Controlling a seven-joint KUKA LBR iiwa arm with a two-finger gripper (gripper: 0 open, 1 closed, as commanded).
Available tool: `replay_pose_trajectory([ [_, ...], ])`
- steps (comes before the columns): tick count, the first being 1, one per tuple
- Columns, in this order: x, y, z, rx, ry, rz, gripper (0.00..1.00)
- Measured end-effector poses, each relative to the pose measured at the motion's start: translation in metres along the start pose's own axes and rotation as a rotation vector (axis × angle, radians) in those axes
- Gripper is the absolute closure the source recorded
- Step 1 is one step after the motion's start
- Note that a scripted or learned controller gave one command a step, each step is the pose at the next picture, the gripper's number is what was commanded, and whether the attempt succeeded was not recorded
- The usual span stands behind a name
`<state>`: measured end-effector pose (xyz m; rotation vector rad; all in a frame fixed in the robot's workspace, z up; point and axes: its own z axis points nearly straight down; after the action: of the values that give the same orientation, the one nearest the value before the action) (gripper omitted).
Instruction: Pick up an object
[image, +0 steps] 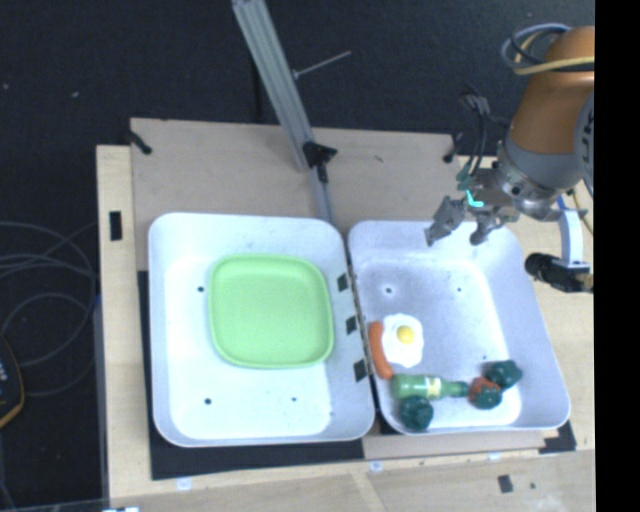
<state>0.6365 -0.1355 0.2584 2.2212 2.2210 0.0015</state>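
My gripper (460, 230) hangs over the far edge of the right bin (450, 270), open, with nothing between its fingers. Near that bin's front lie several small toys: a fried egg (403, 338), an orange carrot (379, 350) along the left wall, a green bottle (425, 385), a dark green piece (416, 411), a red and green piece (485, 391) and another dark green piece (503, 373). All of them lie well in front of the gripper.
The left bin (180, 300) holds a light green square plate (270, 310). A grey slanted pole (285, 90) rises behind the bins. The arm's orange band (555, 100) is at the upper right.
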Motion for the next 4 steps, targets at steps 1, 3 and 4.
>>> replay_pose_trajectory([
  [1, 0.0, 0.0, 0.0, 0.0, 0.0, 0.0, 0.0],
  [3, -0.001, -0.005, 0.121, 0.006, 0.0, 0.001, 0.0],
  [4, -0.001, -0.006, 0.16, 0.004, -0.001, 0.001, 0.0],
])
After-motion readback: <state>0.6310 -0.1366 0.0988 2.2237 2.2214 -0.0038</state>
